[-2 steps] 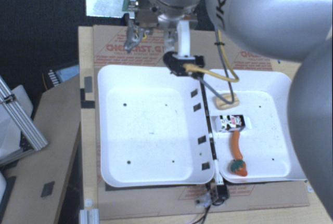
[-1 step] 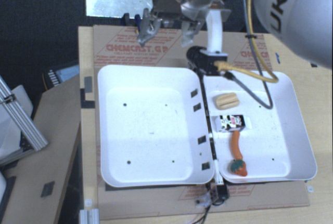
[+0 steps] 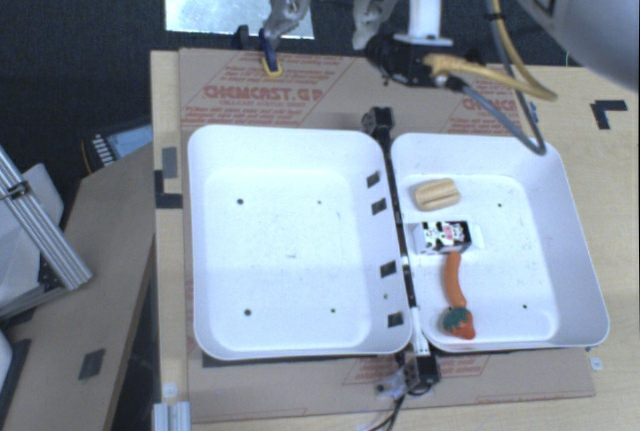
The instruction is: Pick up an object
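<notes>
My gripper (image 3: 325, 19) hangs high over the back of the bench, above the far edge of the two bins. It is open, with nothing between its fingers (image 3: 285, 7). The right bin (image 3: 560, 249) holds three things along its left side: a tan bread roll (image 3: 436, 192), a small black-and-white carton (image 3: 446, 237) and an orange carrot (image 3: 455, 291) with a red and green end. All three lie well below and in front of the gripper.
The left bin (image 3: 290, 137) sits beside the right one on a brown cardboard sheet (image 3: 250, 89). A yellow cable (image 3: 500, 49) and a grey hose trail from the arm over the right bin's back corner. A metal rail (image 3: 40, 229) stands at the left.
</notes>
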